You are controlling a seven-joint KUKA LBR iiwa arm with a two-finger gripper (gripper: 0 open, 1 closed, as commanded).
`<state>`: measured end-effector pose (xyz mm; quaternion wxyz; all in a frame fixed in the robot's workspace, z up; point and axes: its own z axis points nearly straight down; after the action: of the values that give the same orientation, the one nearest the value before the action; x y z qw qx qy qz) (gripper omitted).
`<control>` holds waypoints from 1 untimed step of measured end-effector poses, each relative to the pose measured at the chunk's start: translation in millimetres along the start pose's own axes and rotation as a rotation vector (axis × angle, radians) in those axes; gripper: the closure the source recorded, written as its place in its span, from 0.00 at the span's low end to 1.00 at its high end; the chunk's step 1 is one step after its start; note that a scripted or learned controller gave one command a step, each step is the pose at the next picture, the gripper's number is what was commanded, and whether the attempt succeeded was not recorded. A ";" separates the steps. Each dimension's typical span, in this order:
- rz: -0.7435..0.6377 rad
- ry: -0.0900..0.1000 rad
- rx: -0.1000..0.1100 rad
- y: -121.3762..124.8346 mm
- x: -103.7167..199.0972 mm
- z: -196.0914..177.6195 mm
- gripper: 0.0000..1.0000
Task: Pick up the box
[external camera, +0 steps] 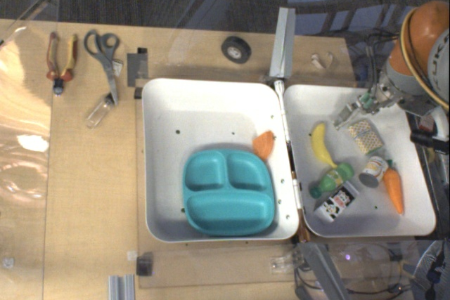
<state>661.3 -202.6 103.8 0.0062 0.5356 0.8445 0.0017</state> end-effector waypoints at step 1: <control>-0.020 0.004 0.003 -22.9 8.4 16.9 0.00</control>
<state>637.2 -204.9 86.7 0.0036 0.5271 0.8498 0.0013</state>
